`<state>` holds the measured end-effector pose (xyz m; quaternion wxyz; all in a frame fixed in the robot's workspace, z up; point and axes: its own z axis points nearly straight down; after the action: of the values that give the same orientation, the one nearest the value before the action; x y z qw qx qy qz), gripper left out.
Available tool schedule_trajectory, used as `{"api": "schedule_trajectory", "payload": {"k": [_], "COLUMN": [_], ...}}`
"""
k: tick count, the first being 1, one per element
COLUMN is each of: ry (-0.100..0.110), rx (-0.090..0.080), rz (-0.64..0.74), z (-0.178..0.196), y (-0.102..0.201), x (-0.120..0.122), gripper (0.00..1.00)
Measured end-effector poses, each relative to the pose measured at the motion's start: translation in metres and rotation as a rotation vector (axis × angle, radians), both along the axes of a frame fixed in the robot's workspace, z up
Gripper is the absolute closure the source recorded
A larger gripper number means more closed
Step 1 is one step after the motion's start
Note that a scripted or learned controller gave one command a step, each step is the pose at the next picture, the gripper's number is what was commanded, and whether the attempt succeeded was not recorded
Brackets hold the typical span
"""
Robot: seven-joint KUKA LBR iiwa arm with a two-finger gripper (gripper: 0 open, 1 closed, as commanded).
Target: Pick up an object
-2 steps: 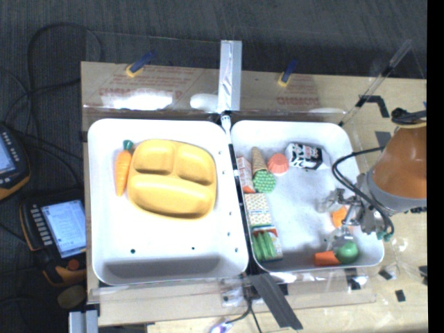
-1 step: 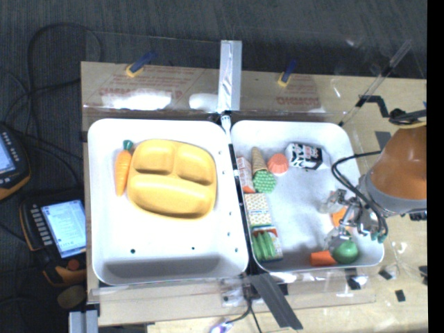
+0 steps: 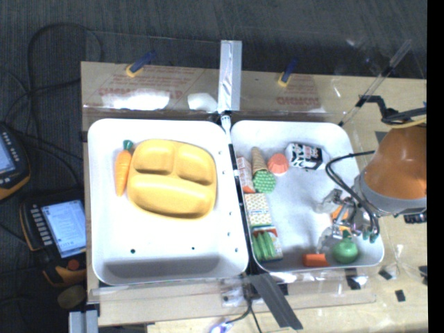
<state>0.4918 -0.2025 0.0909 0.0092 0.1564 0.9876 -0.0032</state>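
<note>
White plastic bins sit side by side across the middle of your overhead view. Your left bin (image 3: 104, 255) holds a yellow divided tray (image 3: 173, 177) with an orange toy carrot (image 3: 123, 171) just beside its left edge. Your right bin (image 3: 298, 210) has boxed items stacked along its left wall, a green-dotted round piece (image 3: 264, 181), a pink piece (image 3: 278, 164) and a black-and-white object (image 3: 304, 155) near the top. At lower right, your gripper (image 3: 341, 229) hangs over a green ball (image 3: 345, 251), with a small red-orange block (image 3: 314, 259) just left of it. Whether the fingers are spread or closed cannot be told.
</note>
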Motion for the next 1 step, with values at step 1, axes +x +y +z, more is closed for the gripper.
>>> {"api": "schedule_trajectory", "payload": {"k": [1], "ry": [-0.001], "rx": [0.004], "rz": [0.033], "z": [-0.0001], "y": [-0.0041], "x": [-0.0009], "gripper": [0.0]}}
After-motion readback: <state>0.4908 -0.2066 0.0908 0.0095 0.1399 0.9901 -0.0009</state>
